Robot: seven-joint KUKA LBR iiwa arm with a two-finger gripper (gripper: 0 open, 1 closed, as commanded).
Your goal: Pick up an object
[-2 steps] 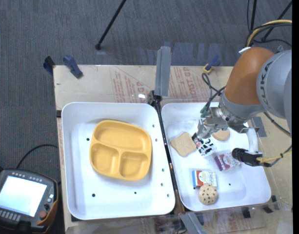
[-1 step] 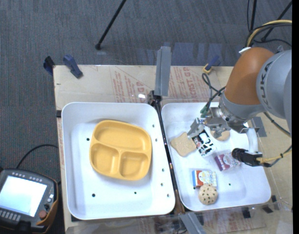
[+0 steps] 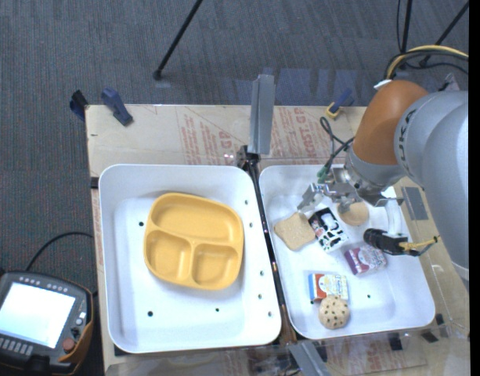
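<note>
gripper (image 3: 324, 198) down in the right bin (image 3: 396, 288), right of frame centre | grip state: honestly can't tell | black-and-white carton (image 3: 329, 229) just below it, beside the toast slice (image 3: 294, 231) | yellow divided plate (image 3: 194, 240) in the left bin (image 3: 122, 304)

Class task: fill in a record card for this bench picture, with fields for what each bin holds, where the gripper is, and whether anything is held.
left bin: one yellow plate with three compartments
right bin: toast slice, black-and-white carton, round tan biscuit, purple packet, small box, chocolate-chip cookie
gripper: over the far part of the right bin, close by the black-and-white carton and toast slice
held: cannot tell from this view
</note>
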